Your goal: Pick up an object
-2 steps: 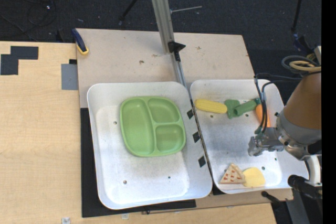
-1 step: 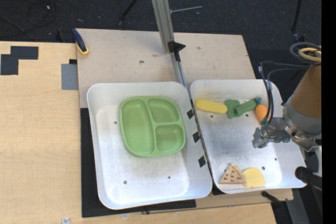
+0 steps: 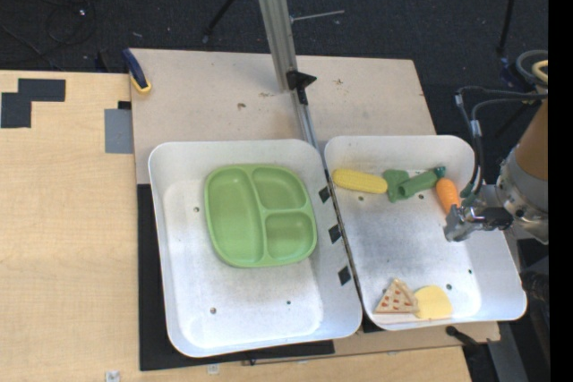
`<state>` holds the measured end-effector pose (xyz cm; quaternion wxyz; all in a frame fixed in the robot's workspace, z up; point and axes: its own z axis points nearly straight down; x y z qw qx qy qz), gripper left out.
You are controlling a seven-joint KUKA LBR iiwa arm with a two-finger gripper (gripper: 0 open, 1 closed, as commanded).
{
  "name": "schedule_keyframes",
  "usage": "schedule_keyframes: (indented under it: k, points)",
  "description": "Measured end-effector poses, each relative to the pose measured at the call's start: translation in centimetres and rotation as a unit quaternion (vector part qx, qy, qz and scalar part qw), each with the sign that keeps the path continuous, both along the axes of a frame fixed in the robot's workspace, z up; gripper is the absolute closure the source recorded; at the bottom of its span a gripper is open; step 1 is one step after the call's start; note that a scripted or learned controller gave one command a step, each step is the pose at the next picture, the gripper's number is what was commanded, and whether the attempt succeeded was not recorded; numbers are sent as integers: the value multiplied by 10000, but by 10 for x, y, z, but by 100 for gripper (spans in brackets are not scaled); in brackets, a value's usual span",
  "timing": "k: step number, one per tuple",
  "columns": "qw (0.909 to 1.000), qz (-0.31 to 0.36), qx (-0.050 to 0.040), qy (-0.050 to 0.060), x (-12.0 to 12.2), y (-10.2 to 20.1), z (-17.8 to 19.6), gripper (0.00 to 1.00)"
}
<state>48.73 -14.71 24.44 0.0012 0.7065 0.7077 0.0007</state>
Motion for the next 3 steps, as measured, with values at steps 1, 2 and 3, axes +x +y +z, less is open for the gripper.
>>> schedule_keyframes:
  k: [1, 2, 3]
  points:
    - [10000, 0, -2, -4, 1, -1, 52, 100]
    - [10000, 13, 8, 21, 24, 40, 42, 100]
    - [10000, 16, 7, 22, 40, 88, 39, 100]
